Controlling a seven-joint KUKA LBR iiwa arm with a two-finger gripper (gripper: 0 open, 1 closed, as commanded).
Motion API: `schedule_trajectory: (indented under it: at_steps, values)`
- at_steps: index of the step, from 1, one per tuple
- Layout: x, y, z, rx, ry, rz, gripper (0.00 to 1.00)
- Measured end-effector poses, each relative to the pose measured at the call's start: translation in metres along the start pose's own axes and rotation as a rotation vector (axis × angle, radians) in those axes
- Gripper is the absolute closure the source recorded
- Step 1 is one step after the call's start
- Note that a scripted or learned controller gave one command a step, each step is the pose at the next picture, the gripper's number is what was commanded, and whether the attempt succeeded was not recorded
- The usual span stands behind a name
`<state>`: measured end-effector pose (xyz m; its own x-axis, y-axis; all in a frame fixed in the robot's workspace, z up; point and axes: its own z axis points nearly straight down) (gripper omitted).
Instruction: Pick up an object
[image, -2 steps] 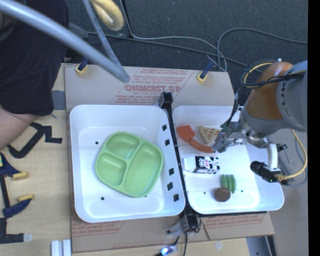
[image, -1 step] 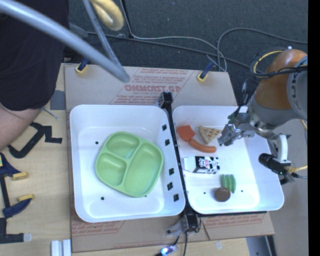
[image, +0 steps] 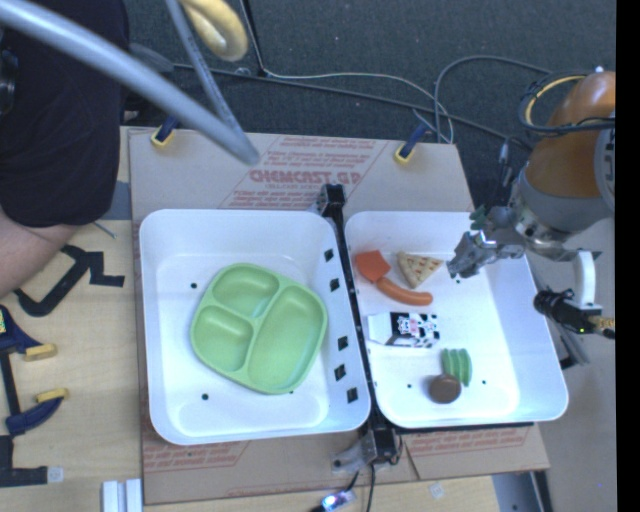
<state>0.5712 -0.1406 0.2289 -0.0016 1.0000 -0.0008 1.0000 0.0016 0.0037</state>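
The right bin (image: 520, 340) holds several small items: an orange piece (image: 371, 265), a tan wedge (image: 419, 267), an orange-red sausage (image: 404, 292), a black-and-white card (image: 404, 329), a green ridged piece (image: 457, 362) and a brown ball (image: 445, 388). My gripper (image: 466, 262) hangs over the right bin's upper right part, just right of the tan wedge. Its dark fingers point down and left, with nothing visible between them. The arm's grey wrist and orange band rise to the right.
The left bin (image: 170, 250) holds a green divided plate (image: 260, 326). A black divider (image: 340, 300) runs between the bins. Cables lie behind the bench, and blue and yellow clamps sit at the far left.
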Motion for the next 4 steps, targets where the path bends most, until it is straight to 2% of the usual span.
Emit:
schedule_trajectory:
  at_steps: [1, 2, 3, 4]
  values:
    - [0.058, 0.005, -0.004, 0.004, 0.002, -0.005, 1.00]
    - [0.119, 0.018, -0.006, 0.004, 0.003, -0.006, 1.00]
    - [0.166, 0.040, 0.002, 0.005, 0.001, -0.004, 1.00]
    - [0.223, 0.046, -0.003, 0.005, 0.003, -0.005, 1.00]
